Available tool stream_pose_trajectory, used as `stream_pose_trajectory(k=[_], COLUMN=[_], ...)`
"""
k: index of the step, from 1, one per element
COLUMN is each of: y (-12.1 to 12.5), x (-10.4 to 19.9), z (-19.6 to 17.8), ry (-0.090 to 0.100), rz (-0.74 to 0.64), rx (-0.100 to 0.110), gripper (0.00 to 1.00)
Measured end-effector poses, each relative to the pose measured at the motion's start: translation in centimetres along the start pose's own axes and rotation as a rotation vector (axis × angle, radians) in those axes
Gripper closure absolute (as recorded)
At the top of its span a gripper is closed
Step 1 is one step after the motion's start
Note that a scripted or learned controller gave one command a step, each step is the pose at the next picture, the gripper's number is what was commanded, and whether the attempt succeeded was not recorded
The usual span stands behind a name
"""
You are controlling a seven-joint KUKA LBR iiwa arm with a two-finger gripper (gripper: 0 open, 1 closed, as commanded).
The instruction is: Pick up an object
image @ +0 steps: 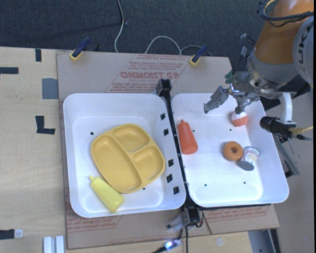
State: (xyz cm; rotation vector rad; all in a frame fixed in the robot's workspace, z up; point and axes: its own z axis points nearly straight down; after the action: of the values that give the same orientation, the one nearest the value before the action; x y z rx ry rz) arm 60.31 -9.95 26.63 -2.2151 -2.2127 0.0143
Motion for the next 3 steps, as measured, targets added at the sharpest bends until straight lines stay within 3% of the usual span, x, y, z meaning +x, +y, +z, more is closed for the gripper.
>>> stream_pose_trajectory(k=[1, 3], y=[0.2, -0.2], x=[0.0, 0.3], z=[-0.7, 10.4], ry=[-0.001, -0.001], rz=[-0.003, -0.002], rx=[-0.012, -0.006], gripper=[0.0, 0.0])
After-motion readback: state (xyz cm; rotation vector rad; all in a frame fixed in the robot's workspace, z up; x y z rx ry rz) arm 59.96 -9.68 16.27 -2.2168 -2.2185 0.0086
